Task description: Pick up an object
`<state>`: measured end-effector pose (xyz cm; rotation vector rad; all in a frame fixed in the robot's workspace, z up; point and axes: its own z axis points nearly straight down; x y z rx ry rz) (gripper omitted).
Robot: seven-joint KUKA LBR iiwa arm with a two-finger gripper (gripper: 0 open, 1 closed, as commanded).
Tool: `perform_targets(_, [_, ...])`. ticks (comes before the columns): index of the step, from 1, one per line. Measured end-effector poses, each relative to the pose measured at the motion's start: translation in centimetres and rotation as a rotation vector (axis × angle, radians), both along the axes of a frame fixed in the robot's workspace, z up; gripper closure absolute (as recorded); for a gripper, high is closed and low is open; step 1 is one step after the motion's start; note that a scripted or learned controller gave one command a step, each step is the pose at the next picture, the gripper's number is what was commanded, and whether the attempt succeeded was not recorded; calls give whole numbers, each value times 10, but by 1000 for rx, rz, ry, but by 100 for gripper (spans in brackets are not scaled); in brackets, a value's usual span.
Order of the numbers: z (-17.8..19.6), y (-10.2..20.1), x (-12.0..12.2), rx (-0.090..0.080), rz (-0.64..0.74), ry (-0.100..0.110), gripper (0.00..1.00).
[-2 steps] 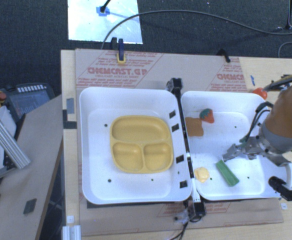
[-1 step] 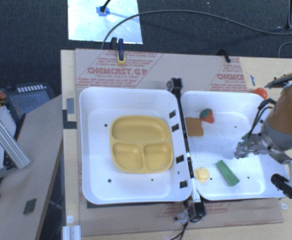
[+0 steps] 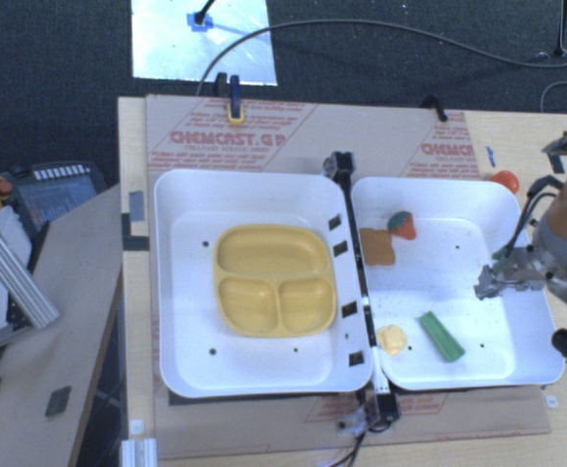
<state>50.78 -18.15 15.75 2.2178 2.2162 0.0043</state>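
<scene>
Green block (image 3: 442, 337) lies flat in my right bin (image 3: 478, 373), long axis running upper-left to lower-right; gripper (image 3: 492, 282) hovers nearby, whether its jaws are open I cannot tell.

1. A robotics lab or test cell; a wooden bench (image 3: 293, 125) at centre carries two white bins (image 3: 254, 290) side by side on protective sheeting printed "CHEMCAST GP".
2. Dark carpet lies along the top of the frame, with loose cables (image 3: 380, 32) running over it.
3. A handheld control pendant (image 3: 45, 197) sits at the left edge, beside an aluminium extrusion (image 3: 11, 270).
</scene>
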Motion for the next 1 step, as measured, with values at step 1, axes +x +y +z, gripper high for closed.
perform_targets(1, [58, 4, 6, 0, 6, -2, 100])
